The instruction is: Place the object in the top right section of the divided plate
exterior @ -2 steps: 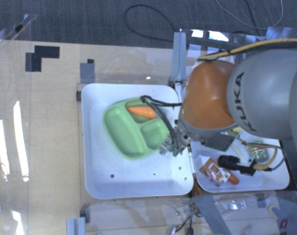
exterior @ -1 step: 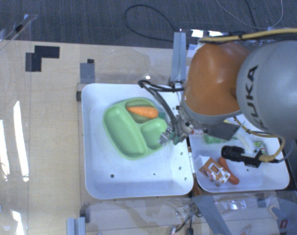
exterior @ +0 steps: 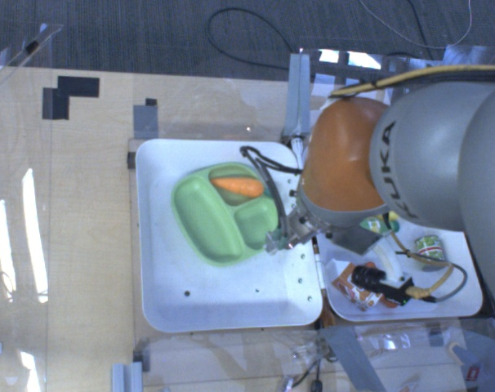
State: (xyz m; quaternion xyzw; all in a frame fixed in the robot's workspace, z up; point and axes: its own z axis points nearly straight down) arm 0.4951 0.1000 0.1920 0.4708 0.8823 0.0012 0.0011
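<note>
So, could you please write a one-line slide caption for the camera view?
Carrot lying in the green divided plate's top right section, KUKA arm's gripper at the plate's right edge.

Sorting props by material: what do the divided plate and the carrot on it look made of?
Divided plate: probably moulded plastic, uniform pale green with a soft sheen and rounded ridges. Carrot: smooth, even orange; likely a plastic toy, though real can't be excluded.

Orange carrot (exterior: pixel 238 187) on light-green divided plate (exterior: pixel 207 219) (plain white bin (exterior: pixel 162 284)).

Carrot (exterior: pixel 238 187) in top right section of divided plate (exterior: pixel 200 227), in left bin (exterior: pixel 223 309).
</note>
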